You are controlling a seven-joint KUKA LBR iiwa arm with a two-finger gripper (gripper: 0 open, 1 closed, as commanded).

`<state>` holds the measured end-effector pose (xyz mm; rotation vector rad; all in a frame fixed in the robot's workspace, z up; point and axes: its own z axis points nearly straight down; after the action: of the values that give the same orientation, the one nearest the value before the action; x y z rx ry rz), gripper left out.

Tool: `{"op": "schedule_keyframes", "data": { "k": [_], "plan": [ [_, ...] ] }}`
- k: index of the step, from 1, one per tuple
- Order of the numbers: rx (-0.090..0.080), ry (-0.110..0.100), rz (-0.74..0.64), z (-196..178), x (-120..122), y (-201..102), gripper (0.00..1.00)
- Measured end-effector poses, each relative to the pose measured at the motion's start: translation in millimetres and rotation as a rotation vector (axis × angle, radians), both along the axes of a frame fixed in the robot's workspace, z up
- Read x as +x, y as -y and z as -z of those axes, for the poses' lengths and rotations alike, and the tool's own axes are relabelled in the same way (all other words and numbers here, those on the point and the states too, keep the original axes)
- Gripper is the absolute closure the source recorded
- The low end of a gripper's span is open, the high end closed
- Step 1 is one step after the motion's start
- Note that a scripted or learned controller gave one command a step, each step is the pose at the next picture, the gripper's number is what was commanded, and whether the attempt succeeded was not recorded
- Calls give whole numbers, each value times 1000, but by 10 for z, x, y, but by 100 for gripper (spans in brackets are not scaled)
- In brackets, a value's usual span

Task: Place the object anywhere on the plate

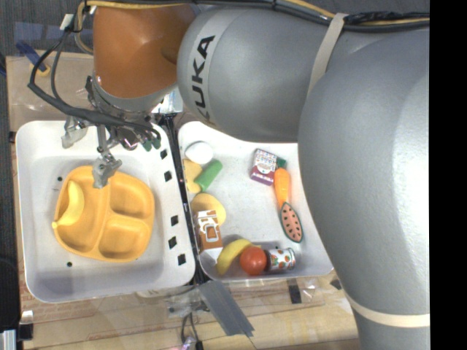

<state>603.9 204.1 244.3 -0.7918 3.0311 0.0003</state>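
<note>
Scanning from the left, met first the left bin (31, 261), white and shallow, on the surface. Found the yellow plate (120, 228) lying inside it, split into compartments, with bare bin floor showing along the near side and at the left. Noticed a curved yellow shape (69, 208) along the plate's left compartment. Could not tell whether it was a separate object or just the plate's own raised rim. Judged it, if an object, already resting on the plate, long axis running near to far.

Saw the hand (106, 168) hanging from the orange band, just over the plate's far edge and up and right of that curved shape. Could not tell whether the hand was apart or together, nor make out anything clamped in it. Judged a straight drop from there would land on the far compartment, close to the rim, so a small shift toward the plate's middle would give more margin.

Passed the wall between the bins and reached the right bin (241, 148). Counted there a green piece (210, 173), a small box (263, 166), a carrot (282, 184), a banana (232, 254), a tomato (253, 261) and a can (282, 258), all well apart from the hand. Judged any fetch from there would mean crossing that wall.
</note>
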Motion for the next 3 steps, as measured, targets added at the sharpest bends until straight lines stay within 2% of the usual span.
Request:
{"op": "schedule_keyframes", "data": {
  "k": [1,3],
  "plan": [
    [-3,-12,160,1030,-584,-126,0],
    [-1,-7,160,1008,-571,-129,0]
  ]
}}
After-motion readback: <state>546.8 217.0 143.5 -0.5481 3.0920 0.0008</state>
